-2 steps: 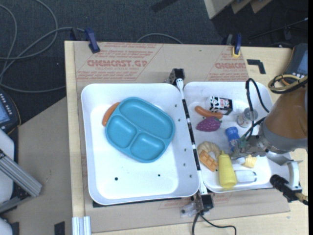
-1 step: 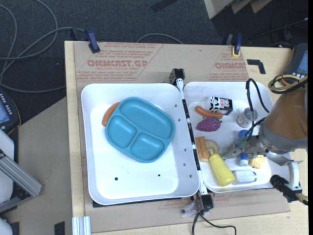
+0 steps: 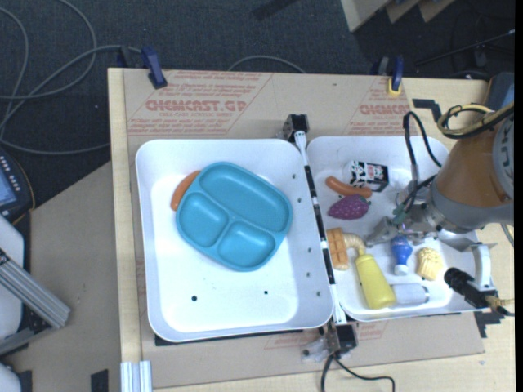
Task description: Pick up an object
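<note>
Gripper [image 3: 402, 229] low over right bin [image 3: 425, 148], arm reaching in from right; jaw state: cannot tell, wrist and cables mask tip

Nearest candidate: small blue-and-white bottle [image 3: 401, 254], just below tip, long axis running toward near rim

Corn cob [image 3: 429, 261] beside it on right, yellow bottle [image 3: 373, 279] on left, purple grapes [image 3: 349, 208] up-left

Left bin [image 3: 155, 219] holds blue divided plate [image 3: 234, 215] covering most of orange item [image 3: 183, 189]

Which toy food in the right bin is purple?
The bunch of grapes, lying just below the hot dog. The mustard bottle and corn cob are yellow.
</note>
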`<state>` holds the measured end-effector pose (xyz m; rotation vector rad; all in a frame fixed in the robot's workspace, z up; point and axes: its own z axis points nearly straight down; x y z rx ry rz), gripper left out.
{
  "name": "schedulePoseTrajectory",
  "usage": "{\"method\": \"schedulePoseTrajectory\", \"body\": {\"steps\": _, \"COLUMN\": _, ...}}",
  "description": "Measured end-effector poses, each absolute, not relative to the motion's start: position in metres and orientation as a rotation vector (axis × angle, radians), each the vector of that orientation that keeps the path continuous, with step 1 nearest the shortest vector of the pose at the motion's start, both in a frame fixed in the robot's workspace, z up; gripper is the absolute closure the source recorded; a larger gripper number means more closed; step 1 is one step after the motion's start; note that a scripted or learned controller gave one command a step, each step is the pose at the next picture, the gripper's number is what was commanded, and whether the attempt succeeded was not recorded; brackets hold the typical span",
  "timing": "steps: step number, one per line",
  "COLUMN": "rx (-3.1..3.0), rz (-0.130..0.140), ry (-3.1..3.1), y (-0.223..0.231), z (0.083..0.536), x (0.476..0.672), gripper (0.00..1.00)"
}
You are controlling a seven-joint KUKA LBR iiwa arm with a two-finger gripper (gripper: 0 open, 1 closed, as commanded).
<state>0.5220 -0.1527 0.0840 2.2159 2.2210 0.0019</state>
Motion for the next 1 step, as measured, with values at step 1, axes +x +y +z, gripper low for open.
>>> {"method": "schedulePoseTrajectory", "body": {"steps": 1, "rx": 2.227, "rz": -0.002, "ry": 2.223, "y": -0.1506, "z": 0.0844, "x": 0.4816, "gripper": 0.0}}
